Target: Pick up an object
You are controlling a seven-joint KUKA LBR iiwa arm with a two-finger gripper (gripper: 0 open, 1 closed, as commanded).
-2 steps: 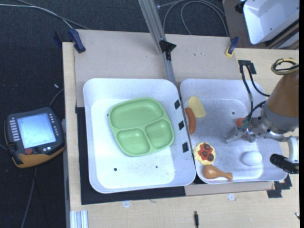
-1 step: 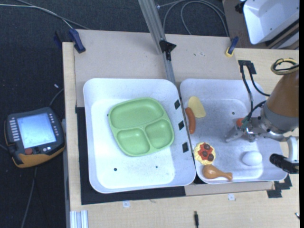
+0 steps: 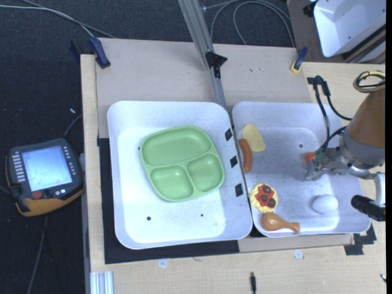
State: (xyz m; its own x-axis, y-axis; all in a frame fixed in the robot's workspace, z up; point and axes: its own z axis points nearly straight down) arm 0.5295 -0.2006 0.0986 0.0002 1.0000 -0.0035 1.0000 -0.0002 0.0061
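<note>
Camera view: white egg [image 3: 324, 204] just below jaws [image 3: 317, 169], apart.

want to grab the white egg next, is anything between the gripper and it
Nothing visible stands between them. The gripper hangs in the right bin, and the white egg lies just below it in the picture with bare bin floor between. The other food lies along the bin's left side.

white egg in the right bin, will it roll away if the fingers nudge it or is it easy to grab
The white egg looks smooth and rounded, so a nudge would probably roll it across the right bin. Its curved, glossy-looking surface may slip from a pinch. It lies near the bin's lower right wall, which might stop a roll.
</note>
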